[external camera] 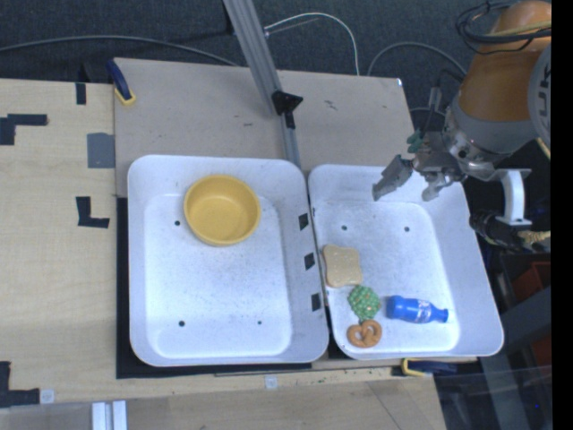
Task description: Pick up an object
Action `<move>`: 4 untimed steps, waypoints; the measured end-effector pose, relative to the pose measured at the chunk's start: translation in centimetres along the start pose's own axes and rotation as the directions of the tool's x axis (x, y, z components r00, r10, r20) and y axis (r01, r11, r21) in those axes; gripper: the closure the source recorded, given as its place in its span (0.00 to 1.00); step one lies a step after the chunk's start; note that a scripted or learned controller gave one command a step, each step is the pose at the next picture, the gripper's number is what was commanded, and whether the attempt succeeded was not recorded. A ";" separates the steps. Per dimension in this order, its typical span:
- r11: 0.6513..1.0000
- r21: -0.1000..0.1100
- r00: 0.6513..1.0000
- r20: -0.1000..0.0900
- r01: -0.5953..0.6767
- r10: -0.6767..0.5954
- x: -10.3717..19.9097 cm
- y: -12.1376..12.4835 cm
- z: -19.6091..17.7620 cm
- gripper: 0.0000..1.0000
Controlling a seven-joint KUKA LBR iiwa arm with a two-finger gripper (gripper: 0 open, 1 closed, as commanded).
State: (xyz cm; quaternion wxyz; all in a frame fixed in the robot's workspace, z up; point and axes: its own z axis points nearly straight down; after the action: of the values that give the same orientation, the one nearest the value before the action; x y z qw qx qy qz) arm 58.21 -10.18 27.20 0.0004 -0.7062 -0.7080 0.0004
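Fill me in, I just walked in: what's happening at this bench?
A robot arm reaches in over the right bin, its end effector open and holding nothing, above the far end. A blue bottle, green ball, pretzel and tan sponge lie at the near end. A yellow bowl sits in the left bin.

1 fixed camera above bench (206, 106), looking down at slant; both bins in frame.

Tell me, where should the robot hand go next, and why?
Probably down and toward the near end of the right bin. The hand hovers open and holds nothing at the far end, while the blue bottle, tan sponge and pretzel lie near the front.
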 end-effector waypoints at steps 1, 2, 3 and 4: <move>1.000 0.000 1.000 0.000 0.000 0.000 0.0 0.0 0.0 0.00; 1.000 0.005 1.000 0.000 -0.001 0.001 0.6 -0.7 4.8 0.00; 1.000 0.005 1.000 0.000 -0.001 0.001 0.6 -1.1 9.2 0.00; 1.000 0.007 1.000 0.000 -0.001 0.001 1.2 -1.9 14.0 0.00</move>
State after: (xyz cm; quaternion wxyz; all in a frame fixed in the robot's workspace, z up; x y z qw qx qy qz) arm 56.32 -8.97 13.24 0.0029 -0.7066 -0.7076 0.0026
